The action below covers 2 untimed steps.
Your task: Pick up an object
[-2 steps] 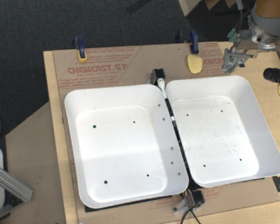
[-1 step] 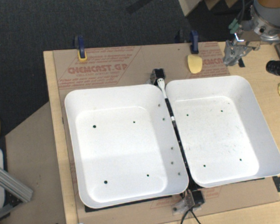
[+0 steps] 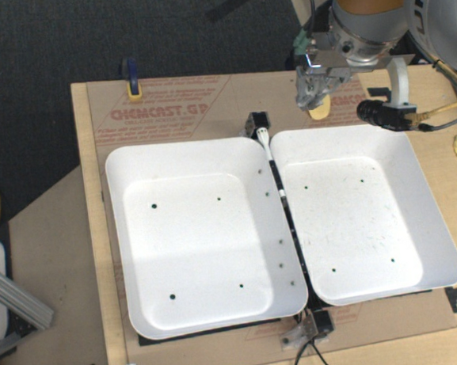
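Lump (image 3: pixel 320 111) and fingers meet at the far side of the table (image 3: pixel 166 104), just beyond the far rim of the right bin (image 3: pixel 419 149). The gripper (image 3: pixel 315 103) hangs from the arm's wrist, pointing down. Its fingers are drawn narrow, and the lump's upper part is tucked between their tips while its lower part pokes out beneath them. So the lump lies straight below the fingers, in line with them and to neither side. It looks gripped rather than merely beside them, though the grey tips blur into it a little.

The lump is small, pale yellow to tan, rounded and slightly taller than wide. It has no clear long axis and a dull, soft-looking surface. I cannot tell what it is.

My judgement is that the pick is made or nearly so. The next move depends on keeping the squeeze, since only the lump's top seems caught. The left bin (image 3: pixel 110 176) is well apart from the gripper.
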Tool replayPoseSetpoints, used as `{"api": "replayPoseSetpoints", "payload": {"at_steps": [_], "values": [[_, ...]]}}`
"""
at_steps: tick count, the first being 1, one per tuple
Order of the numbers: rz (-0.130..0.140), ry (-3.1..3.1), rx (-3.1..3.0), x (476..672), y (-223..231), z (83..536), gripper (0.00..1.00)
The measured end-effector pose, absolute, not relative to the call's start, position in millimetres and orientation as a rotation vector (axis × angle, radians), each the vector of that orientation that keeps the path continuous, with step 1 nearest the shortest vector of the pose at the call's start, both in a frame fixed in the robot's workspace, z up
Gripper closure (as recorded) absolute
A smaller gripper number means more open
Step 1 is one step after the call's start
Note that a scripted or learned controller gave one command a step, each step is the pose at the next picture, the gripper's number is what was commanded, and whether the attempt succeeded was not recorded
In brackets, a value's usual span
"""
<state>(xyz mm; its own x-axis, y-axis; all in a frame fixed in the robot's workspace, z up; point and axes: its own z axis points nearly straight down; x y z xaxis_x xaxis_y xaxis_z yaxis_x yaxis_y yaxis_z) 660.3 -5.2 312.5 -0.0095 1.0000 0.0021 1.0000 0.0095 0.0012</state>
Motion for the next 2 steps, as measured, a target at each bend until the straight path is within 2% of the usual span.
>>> {"api": "replayPoseSetpoints", "payload": {"at_steps": [1,2], "values": [[0.000,-2.217,-2.235,666.5,-138.9,311.8,1.00],[-0.001,-2.221,-2.235,666.3,-224.7,331.1,1.00]]}}
